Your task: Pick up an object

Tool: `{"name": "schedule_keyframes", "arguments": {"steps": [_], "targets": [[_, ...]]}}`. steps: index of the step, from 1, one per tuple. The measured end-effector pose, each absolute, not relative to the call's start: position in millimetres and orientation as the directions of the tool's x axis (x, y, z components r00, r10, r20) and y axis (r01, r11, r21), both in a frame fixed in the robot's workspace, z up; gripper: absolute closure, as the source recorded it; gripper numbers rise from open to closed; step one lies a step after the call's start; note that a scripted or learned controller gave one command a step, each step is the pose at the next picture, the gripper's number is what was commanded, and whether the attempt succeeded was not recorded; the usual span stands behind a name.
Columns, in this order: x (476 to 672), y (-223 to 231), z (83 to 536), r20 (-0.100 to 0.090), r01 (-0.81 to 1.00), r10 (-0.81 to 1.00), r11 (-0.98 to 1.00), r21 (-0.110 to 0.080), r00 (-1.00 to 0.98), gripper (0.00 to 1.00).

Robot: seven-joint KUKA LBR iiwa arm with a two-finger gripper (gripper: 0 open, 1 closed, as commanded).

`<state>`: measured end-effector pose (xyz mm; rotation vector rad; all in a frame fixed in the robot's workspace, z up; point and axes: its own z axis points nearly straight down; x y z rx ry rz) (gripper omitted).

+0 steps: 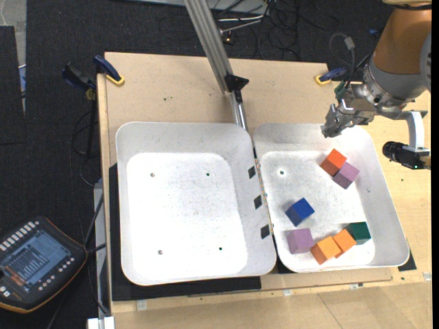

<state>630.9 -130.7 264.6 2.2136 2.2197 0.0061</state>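
Approach step: gripper (334, 130) hovering over right bin's (384, 184) far rim, grip state unclear, nothing visibly held. Orange cube (334, 161) just below; next, descending onto it.

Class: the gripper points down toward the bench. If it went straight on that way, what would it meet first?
Probably the right bin's far rim. The gripper hangs just above it; the orange cube sits nearer the camera. Depth is uncertain.
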Motion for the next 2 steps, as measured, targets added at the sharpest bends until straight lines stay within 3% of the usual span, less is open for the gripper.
{"name": "schedule_keyframes", "arguments": {"steps": [2], "targets": [[627.8,-37.5,244.2,0.001,1.0,1.0,0.007,-0.001,-0.007,1.0]]}}
